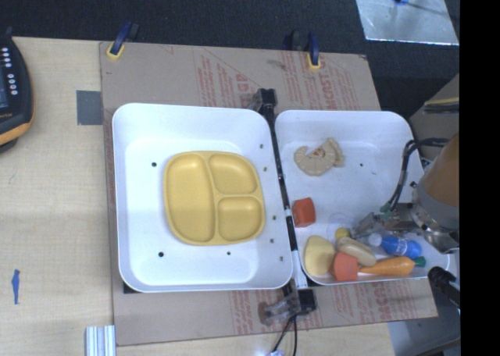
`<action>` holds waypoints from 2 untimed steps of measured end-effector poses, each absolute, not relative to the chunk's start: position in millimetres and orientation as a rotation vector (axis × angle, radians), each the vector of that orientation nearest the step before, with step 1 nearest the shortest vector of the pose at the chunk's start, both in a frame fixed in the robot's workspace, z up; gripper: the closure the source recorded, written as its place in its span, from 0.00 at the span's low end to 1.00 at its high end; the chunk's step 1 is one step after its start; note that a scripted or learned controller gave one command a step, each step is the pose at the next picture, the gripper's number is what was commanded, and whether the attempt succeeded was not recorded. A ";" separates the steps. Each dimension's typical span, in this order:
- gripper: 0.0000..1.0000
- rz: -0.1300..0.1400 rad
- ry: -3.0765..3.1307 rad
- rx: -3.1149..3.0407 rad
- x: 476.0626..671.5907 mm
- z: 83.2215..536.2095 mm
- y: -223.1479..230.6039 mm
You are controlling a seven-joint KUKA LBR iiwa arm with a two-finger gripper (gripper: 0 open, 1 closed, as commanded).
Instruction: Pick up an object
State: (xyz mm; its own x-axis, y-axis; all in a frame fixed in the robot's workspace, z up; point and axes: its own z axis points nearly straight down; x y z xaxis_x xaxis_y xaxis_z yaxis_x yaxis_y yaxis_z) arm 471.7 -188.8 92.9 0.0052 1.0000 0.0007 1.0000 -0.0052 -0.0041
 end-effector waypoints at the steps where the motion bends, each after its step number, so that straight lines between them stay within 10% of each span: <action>1: 0.00 0.001 -2.229 -2.215 477.0 93.0 -150.7; 2: 0.00 0.001 -2.226 -2.221 511.0 137.4 -197.9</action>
State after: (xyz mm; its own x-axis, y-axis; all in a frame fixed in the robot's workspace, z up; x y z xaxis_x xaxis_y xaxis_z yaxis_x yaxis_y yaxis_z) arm 511.0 -197.9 137.4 -0.0024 1.0000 -0.0025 1.0000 0.0024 0.0020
